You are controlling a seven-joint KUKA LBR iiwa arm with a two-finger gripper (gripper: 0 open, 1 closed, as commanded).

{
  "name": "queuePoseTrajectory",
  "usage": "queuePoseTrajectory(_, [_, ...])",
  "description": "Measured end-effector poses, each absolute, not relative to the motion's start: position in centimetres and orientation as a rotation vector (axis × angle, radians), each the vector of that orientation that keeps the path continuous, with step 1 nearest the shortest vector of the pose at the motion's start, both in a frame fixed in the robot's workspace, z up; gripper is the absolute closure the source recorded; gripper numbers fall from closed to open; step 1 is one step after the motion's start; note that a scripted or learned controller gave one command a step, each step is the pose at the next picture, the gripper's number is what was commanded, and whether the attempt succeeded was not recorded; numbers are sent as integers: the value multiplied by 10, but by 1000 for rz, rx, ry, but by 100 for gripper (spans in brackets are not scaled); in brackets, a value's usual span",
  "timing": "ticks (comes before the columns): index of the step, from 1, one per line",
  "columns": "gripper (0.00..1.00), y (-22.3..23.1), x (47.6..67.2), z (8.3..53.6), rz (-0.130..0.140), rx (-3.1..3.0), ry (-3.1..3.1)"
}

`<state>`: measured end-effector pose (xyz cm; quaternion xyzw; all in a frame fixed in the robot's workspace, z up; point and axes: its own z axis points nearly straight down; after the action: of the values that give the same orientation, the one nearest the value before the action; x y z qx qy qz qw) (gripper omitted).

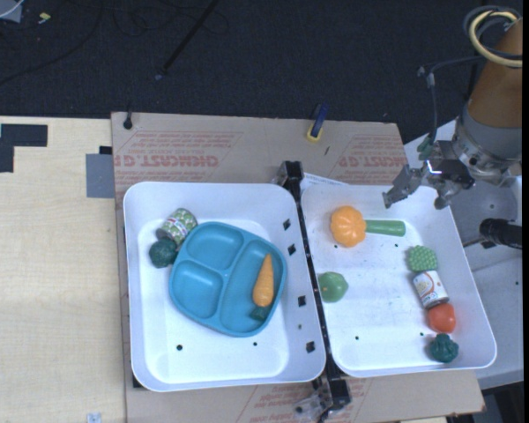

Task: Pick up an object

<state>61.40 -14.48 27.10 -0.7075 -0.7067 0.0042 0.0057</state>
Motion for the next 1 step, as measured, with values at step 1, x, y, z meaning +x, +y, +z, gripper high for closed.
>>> queuePoseTrajectory(1, [0,-145,616,279,1,-2220,-2222])
